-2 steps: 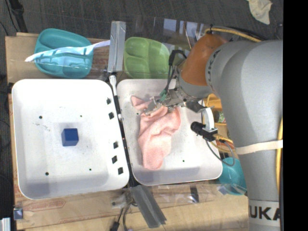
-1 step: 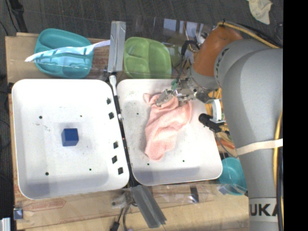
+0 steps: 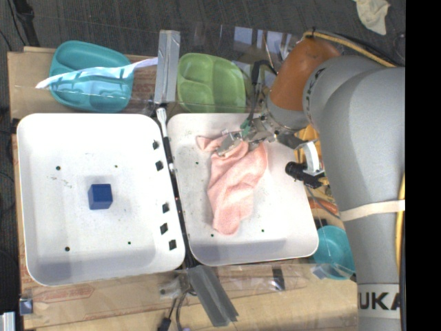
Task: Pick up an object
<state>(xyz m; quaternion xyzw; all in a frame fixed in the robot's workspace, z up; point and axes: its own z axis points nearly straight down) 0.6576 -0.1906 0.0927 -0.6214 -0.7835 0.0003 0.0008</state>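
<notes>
Two-finger gripper (image 3: 231, 143) clamped on upper edge of pink crumpled cloth (image 3: 236, 181) (right white bin (image 3: 296, 233)); small blue cube (image 3: 100, 196) at nine o'clock.

This is a robotics lab bench: a big grey industrial arm with an orange band (image 3: 358, 109) leans over two shallow white plastic bins (image 3: 41, 254) taped to a wooden board (image 3: 62, 292), with loose cables (image 3: 169, 316) trailing over dark carpet (image 3: 103, 5).

Fixed overhead (slanted) above bins (image 3: 27, 185).
</notes>
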